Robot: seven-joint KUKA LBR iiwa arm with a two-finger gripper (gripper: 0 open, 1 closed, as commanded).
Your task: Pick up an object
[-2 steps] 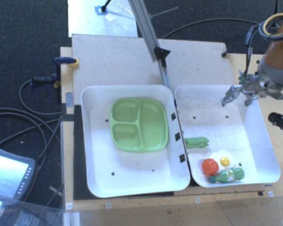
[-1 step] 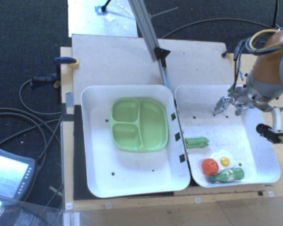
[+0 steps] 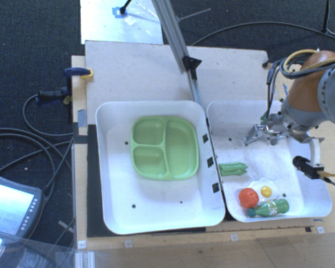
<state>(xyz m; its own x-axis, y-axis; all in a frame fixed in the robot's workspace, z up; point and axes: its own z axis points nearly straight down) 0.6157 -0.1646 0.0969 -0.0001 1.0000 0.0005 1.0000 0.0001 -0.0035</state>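
A pale board bench (image 3: 156, 71) on dark carpet bears two white bins; the gripper (image 3: 255, 137) hangs over the upper part of the right bin (image 3: 318, 202), pointing left, its two fingers spread and nothing between them; the candidates lie below it, toward the bin's near edge: a green pea pod (image 3: 233, 169) nearest, then a fried egg (image 3: 263, 190), a tomato (image 3: 248, 197) and a green bottle (image 3: 269, 207) crowded together; the pod, lying apart, looks the cleanest pick; best to centre over it, turn the fingers across its narrow width, descend fully before closing; the left bin (image 3: 114, 205) with its green divided plate (image 3: 164, 148) sits well off to the side.
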